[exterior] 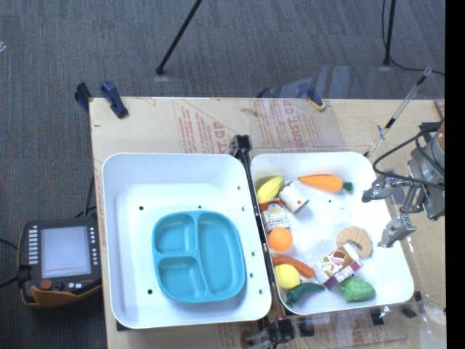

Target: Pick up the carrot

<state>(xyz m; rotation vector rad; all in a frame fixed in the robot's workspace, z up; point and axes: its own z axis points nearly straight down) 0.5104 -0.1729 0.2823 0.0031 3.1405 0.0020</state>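
Observation:
The carrot (322, 183), orange with a small green stub at its right end, lies flat near the far side of the right bin (392, 267). Nothing rests on it. My gripper (386, 213) hangs at the right rim of that bin, to the right of the carrot and a little nearer the front. Its two fingers (376, 192) stand apart, open, with nothing between them. Bare bin floor separates it from the carrot.
Left of the carrot lie a white can (293, 197) and a yellow corn cob (269, 189). An orange (280, 239), lemon (288, 276), round cookie (354, 240), snack box (340, 264) and green toys crowd the bin's front. The left bin holds a blue divided plate (197, 257).

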